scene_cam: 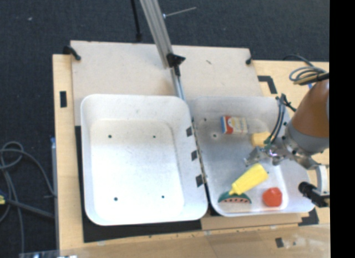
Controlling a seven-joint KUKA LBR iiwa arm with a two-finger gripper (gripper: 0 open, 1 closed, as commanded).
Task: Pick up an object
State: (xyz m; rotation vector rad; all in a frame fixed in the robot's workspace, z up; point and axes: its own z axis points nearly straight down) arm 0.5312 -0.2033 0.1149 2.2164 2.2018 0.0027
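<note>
Left bin [138,160] as landmark: white, shallow, sits on the wooden bench [65,140]. Right bin [206,140] butts against its right side. Pale board [138,68] lies just behind it on the bench. Slanted aluminium bar [158,24] rises from behind its back right corner, black clamp [175,60] on it. Grey cables [19,173] loop on dark carpet [33,18] to its left. Yellow-black cable [305,75] far right, past the other bin.

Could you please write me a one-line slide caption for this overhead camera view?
The arm's hand hovers in the right bin above a yellow block, near a red ball, watermelon slice and small carton.
</note>
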